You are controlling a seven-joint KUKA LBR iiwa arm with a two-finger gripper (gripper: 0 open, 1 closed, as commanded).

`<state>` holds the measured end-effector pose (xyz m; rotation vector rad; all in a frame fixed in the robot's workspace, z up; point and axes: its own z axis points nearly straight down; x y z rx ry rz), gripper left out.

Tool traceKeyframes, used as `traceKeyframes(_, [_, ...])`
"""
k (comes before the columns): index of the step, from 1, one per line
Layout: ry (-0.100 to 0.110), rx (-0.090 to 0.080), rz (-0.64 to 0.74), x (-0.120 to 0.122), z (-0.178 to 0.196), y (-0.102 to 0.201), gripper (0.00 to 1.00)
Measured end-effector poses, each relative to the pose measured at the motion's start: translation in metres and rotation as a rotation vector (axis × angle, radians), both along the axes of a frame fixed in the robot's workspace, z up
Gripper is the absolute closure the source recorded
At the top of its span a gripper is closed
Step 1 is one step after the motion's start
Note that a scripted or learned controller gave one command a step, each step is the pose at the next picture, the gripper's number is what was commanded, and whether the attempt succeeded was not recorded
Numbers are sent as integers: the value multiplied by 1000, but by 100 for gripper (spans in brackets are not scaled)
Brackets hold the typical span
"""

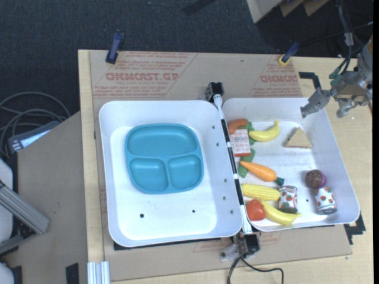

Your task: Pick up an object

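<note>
Two white bins (118,176) sit on a paper-covered bench (177,76) over dark carpet (59,16); the tool (328,102) hangs spread, holding nothing.

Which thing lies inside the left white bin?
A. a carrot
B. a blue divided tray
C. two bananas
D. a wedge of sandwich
B: the blue divided tray lies alone in the left bin, while the carrot, the bananas and the sandwich wedge all lie in the right bin.
</note>
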<state>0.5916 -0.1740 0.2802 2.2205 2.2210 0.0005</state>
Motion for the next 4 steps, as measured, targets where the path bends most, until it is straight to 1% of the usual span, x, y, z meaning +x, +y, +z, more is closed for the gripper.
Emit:
traceKeyframes(1, [3,1,0,14,-141,44,0])
traceKeyframes(2, [2,1,-1,-38,-196,68,0])
traceKeyframes(3, [0,2,1,29,-195,46,0])
traceKeyframes(4, [8,1,1,73,-192,20,0])
